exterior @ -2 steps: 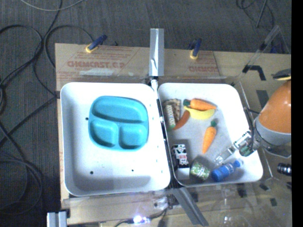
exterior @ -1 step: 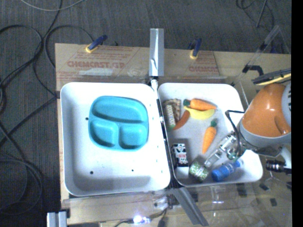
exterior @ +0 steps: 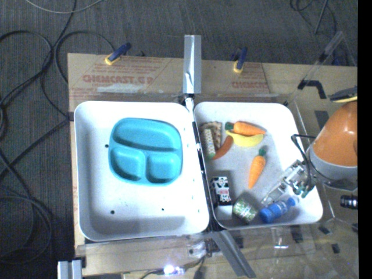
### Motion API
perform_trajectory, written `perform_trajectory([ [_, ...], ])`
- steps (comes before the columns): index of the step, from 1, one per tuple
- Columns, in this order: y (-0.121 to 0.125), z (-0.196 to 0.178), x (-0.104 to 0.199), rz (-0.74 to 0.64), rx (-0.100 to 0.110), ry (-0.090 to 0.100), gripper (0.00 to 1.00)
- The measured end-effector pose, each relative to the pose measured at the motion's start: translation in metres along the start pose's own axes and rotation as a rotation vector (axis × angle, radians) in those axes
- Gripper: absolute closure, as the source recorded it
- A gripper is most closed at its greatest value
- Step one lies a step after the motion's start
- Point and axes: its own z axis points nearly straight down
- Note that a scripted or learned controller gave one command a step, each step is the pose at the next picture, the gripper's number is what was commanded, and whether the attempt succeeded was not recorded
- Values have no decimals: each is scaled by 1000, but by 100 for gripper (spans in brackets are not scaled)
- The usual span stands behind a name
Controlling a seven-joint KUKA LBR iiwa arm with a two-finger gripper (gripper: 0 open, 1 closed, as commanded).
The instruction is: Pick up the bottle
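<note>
The bottle [exterior: 279,209] is clear plastic with a blue label and lies on its side in the front right corner of the right bin [exterior: 289,116]. My gripper [exterior: 293,181] hangs just above and behind the bottle, near the bin's right wall. The orange-banded arm [exterior: 340,141] comes in from the right. Nothing is visibly held.
The right bin also holds two carrots [exterior: 256,167], a banana [exterior: 247,138], a snack bar [exterior: 209,137], a small cow-patterned box [exterior: 220,189] and a green round item [exterior: 245,209] right beside the bottle. A blue divided tray [exterior: 146,150] lies in the left bin [exterior: 87,173].
</note>
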Motion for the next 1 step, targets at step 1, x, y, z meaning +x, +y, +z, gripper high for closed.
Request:
perform_trajectory([
  [1,32,-87,38,50,9,11,0],
])
